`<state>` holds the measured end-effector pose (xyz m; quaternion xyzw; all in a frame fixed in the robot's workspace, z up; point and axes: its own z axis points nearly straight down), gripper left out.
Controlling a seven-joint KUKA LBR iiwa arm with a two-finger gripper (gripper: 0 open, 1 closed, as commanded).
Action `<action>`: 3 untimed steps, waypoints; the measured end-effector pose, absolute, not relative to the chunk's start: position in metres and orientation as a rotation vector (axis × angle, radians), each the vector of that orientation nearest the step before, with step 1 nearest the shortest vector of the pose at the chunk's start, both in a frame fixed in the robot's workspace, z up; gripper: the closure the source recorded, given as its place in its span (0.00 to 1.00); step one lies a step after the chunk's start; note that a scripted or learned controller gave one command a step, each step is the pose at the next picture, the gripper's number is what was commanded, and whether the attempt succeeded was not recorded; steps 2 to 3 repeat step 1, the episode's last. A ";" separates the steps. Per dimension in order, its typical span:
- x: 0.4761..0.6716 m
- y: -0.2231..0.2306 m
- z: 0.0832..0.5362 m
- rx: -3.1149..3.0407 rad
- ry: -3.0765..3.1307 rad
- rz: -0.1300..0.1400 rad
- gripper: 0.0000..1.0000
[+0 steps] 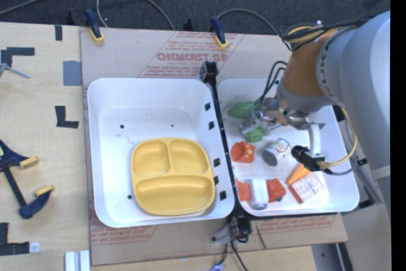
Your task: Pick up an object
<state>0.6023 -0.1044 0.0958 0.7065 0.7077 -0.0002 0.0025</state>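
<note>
Pale wooden tabletop (38, 92) under a printed cardboard sheet (184, 57), clamped at the far edge by two blue-and-yellow clamps (94, 26). On the cardboard, side by side and touching: left white bin (104, 111), right white bin (339, 197).

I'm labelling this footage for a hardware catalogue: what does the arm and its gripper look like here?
The arm is a bulky, rounded grey body entering from the right, with an orange band above the wrist. Thin black and yellow cables loop over that band, and another black cable runs down beside it. The gripper is a small metallic grey assembly, too cluttered to make out further.
</note>
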 end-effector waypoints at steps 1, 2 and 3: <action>0.550 -0.063 0.184 2.220 2.225 0.000 1.00; 0.550 -0.063 0.184 2.220 2.225 0.000 1.00; 0.550 -0.063 0.184 2.220 2.225 0.000 1.00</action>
